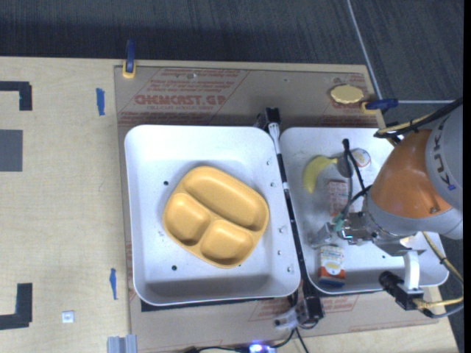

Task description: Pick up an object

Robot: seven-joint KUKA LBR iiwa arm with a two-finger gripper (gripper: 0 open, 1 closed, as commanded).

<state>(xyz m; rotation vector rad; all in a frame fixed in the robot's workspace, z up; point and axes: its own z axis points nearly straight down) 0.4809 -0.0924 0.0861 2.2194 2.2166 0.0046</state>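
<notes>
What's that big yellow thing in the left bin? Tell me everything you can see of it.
It is a yellow divided tray, smooth and plastic-looking, with rounded corners and three bulging sections: one long one and two smaller ones. It seems to lie upside down, its sections swelling upward. It sits turned at a slant near the middle of the left white bin, resting on the bin's floor, with nothing else touching it.

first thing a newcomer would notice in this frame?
Probably the big yellow compartment tray, lying tilted in the middle of the left bin and taking up much of its floor. Next, the arm's orange band, looming over the right bin from the right. Beneath it lie small items: a yellow banana-shaped piece toward the far side and a small orange-bottomed carton by the near rim.
</notes>
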